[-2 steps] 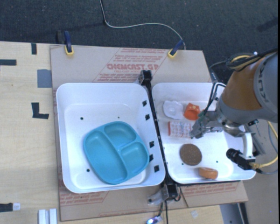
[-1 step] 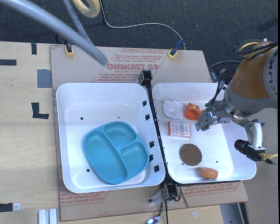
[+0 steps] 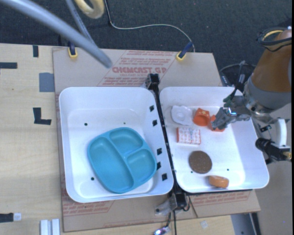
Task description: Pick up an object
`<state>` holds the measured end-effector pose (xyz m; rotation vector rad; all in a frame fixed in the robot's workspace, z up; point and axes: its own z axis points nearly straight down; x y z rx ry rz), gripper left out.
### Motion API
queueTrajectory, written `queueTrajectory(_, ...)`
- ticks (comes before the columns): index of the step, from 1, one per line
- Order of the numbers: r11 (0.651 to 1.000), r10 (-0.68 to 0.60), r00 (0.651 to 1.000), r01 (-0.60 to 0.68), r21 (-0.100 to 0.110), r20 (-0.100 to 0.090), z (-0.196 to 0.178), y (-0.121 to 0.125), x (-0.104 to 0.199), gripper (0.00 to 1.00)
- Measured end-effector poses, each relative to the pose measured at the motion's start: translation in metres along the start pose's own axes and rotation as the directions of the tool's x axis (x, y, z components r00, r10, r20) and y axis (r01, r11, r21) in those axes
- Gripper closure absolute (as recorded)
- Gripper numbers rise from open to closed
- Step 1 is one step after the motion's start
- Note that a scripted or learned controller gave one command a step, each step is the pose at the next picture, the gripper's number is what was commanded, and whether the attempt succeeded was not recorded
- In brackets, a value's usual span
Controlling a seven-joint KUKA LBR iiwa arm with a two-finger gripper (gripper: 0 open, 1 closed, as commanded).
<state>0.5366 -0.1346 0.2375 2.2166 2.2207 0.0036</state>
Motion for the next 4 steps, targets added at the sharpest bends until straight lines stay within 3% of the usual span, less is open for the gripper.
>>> queueTrajectory(1, 1.0, -0.005, 1.0, 0.005, 0.004, -0.002, -0.007, -0.001, 0.052, 1.0)
queueTrajectory(4, 1.0, -0.005, 1.0, 0.005, 0.008, -0.002, 0.021, -0.006, 0.194, 1.0)
